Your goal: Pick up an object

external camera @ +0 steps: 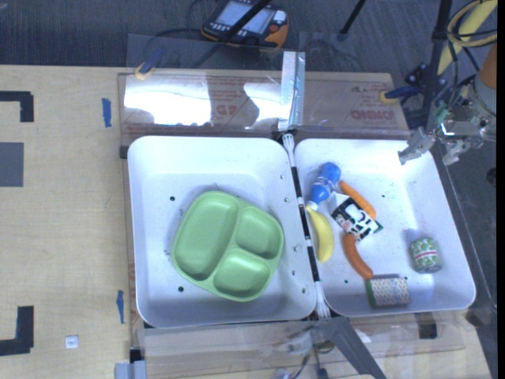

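Camera view — green plate in left bin, banana in right bin.

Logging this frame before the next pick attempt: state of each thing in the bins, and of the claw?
Green three-compartment plastic plate: flat, right way up, in left white bin.
Yellow banana: lying against right white bin left wall.
Blue bottle: on its side.
Orange carrots: lying flat.
Black-and-white tag: tilted, atop carrots.
Green patterned can: apart, right side.
Grey speckled cylinder: on its side.
Claw: above right bin's far corner, holding nothing.
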Controlling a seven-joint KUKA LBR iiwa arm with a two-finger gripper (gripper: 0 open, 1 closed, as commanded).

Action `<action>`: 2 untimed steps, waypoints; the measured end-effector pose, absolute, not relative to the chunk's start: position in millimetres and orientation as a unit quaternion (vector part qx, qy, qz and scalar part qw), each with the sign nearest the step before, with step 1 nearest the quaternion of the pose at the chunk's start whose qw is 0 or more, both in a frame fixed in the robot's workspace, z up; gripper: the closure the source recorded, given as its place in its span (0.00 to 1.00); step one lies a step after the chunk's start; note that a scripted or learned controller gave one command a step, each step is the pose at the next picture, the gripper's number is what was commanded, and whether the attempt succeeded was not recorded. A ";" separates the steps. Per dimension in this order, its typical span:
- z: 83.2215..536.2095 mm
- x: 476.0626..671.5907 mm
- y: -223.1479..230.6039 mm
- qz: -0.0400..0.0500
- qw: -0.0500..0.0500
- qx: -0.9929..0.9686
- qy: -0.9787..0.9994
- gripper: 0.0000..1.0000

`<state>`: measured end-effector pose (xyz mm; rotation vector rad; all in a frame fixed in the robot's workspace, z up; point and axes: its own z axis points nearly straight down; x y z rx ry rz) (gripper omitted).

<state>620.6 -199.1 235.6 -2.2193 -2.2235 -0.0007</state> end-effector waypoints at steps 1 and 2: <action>126.2 612.5 -160.0 0.000 0.000 -0.642 -0.767 0.00; 104.4 601.7 -135.3 -0.001 -0.001 -0.642 -0.767 0.00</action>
